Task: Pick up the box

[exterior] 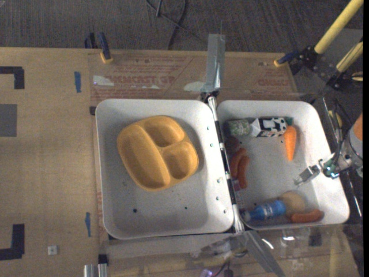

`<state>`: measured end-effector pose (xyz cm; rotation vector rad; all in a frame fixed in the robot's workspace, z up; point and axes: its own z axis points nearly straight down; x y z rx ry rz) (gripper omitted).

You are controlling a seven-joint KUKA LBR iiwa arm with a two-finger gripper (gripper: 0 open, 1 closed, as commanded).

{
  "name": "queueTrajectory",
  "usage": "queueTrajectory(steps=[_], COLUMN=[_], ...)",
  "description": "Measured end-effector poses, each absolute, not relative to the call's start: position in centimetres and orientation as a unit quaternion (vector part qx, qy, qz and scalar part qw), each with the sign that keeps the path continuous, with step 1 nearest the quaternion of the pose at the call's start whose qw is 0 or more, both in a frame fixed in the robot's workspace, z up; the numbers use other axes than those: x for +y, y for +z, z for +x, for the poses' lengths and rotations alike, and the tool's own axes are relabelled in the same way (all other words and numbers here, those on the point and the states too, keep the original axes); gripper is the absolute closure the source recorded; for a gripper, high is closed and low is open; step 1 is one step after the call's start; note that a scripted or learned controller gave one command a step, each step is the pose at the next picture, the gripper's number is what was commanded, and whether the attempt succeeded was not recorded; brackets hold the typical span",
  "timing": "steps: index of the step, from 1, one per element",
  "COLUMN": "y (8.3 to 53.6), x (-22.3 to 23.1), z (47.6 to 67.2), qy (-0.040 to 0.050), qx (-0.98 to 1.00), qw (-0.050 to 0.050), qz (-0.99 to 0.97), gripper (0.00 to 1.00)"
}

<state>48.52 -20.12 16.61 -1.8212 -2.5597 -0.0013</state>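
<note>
Box [262, 126] lying flat at far edge of right bin [253, 109], long axis left-right, carrot [291, 142] just beside. Fingers [314, 173] near bin's right wall, holding nothing, opening can't tell. Box up-left from fingers

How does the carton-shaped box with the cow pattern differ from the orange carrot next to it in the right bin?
The black-and-white cow-patterned carton box is blocky with a gabled end, while the orange plastic carrot is a smooth tapering cone. The box lies lengthwise along the far wall of the right white bin; the carrot points away from that wall, toward the bin's middle. The box is patterned, the carrot one plain colour. Both lie flat on the bin floor, apart from the claw.
</note>
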Motion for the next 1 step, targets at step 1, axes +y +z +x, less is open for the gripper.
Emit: queueTrajectory(steps=[1], y=[17.63], x=[-20.16], z=[48.63], qy=[-0.0014], qx=[-0.814], qw=[-0.002], qz=[-0.580], gripper=[1.00])
